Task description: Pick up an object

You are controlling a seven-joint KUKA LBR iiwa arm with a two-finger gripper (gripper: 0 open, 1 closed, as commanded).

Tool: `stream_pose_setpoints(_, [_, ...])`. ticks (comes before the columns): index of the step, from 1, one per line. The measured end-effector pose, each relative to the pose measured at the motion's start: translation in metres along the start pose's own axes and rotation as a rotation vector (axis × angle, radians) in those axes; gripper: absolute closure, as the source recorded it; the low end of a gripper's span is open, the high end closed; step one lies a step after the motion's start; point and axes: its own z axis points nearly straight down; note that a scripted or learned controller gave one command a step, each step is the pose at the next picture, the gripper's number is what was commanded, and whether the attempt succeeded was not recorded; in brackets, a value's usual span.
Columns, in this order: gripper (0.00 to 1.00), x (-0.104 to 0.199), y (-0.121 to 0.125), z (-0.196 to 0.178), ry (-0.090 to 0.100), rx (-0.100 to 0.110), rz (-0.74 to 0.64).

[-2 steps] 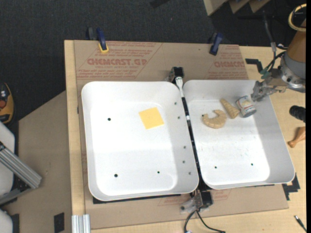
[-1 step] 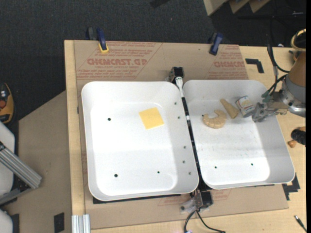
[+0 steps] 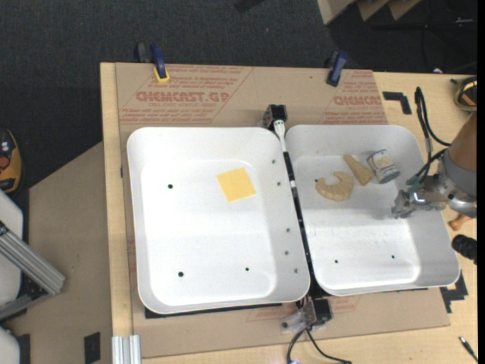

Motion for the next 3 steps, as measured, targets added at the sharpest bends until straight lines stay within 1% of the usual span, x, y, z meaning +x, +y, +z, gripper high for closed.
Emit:
stream_pose_setpoints(1, [1.0,0.0,-0.04,0.009,0.0,-0.001,-0.001])
stream_pose_setpoints(2, [1.0,0.044,0.019,-0.053,-0.006,-0.015,-0.009])
stream_pose_setpoints(3, [1.0,0.113,0.026,0.027,0.001,-0.001,-0.008])
